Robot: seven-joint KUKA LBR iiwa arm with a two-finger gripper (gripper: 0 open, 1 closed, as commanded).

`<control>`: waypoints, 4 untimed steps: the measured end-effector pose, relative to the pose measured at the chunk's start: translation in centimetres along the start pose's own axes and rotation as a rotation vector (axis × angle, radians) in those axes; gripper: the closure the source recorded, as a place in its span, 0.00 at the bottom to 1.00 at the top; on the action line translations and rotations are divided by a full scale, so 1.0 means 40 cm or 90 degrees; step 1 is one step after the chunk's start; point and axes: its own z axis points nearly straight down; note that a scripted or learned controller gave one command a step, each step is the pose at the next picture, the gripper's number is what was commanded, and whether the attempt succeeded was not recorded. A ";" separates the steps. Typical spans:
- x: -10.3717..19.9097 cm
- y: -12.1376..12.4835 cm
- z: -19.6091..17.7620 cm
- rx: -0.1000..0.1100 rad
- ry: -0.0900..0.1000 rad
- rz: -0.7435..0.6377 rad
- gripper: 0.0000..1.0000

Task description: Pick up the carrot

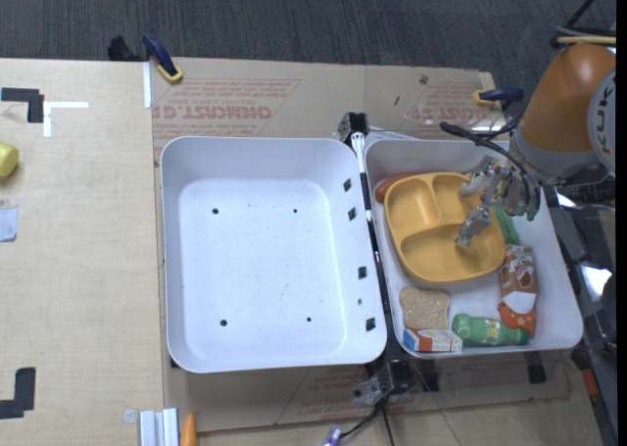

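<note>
i'm looking down on both bins. the arm (578, 101) comes in from the right, orange band up top, and the gripper (477, 223) hangs over the right bin (563, 287), above the yellow divided plate (431, 238). fingers look close together w/ nothing between them, tips pointing down-left toward the plate's lower compartment (whether they touch the plate i can't tell).

the carrot (517, 289), as best i can read it, is the orange-and-white piece along the right bin's right side, just below-right of the plate, near the bin wall. it lies apart from the gripper, not held.

other stuff in the right bin: a green bottle-like thing (487, 329) lying along the front edge, a slice of bread (424, 308) just left of it under the plate's rim, a small white-and-orange box (431, 340) at the front, a bit of red-orange item (385, 187) poking out by the plate's upper-left rim, and a green piece (506, 226) next to the fingers.

left bin (186, 268) has a bare white floor. a yellow object (7, 160) sits on the bench at far left, well away from both bins.
</note>
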 end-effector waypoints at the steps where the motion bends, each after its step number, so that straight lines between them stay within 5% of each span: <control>1: 0.000 0.001 -0.025 0.002 0.002 -0.004 1.00; 2: 0.085 0.192 -0.255 0.005 -0.006 0.180 1.00; 3: 0.092 0.210 -0.248 0.001 0.000 0.175 0.00; 4: 0.231 0.045 -0.001 0.001 -0.001 0.201 0.00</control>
